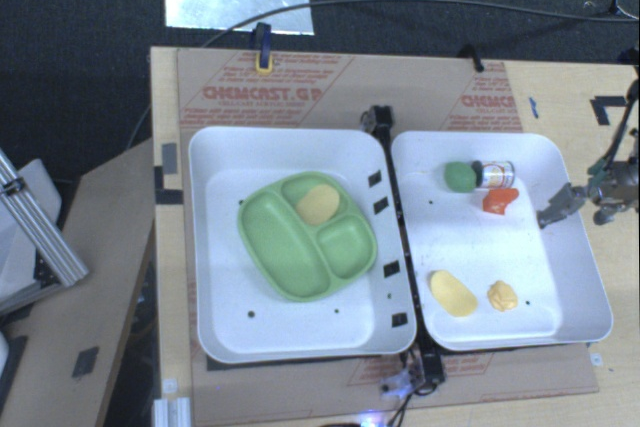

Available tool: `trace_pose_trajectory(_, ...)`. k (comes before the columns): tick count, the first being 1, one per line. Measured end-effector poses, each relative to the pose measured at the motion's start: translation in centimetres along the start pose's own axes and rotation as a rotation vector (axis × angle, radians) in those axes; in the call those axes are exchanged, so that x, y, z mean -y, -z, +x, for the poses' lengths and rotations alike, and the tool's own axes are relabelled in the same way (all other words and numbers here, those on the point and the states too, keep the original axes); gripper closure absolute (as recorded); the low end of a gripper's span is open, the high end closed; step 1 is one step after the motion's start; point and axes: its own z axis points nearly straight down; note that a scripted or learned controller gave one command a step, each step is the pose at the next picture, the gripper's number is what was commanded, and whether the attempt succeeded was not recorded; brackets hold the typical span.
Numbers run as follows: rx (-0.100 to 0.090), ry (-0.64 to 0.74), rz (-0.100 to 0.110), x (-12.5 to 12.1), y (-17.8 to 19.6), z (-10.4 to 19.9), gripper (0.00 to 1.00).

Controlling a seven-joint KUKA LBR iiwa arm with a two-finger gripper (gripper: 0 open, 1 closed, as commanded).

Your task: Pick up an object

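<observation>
The right bin (575,265) holds several small objects. At its back lie a green round piece (459,176), a small silver can (495,175) on its side and an orange-red piece (500,201). Near its front sit a yellow oval piece (453,294) and a smaller yellow lump (502,295). My gripper (555,208) hangs over the right bin's right side, to the right of the orange-red piece and apart from it. Nothing shows in its grasp.
The left bin (215,315) holds a green divided plate (290,260) with a pale yellow piece (319,205) in its back compartment. Black clips (392,267) run along the seam between the bins. A cardboard sheet (300,90) lies under both.
</observation>
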Motion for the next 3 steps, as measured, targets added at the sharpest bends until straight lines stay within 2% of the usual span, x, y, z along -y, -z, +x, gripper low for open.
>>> trace_pose_trajectory(1, 0.003, 0.003, -0.01, -0.2, 0.5, 0.1, 0.0)
trace_pose_trajectory(3, 0.001, 0.0, -0.006, -0.9, -8.4, -1.0, 0.0)
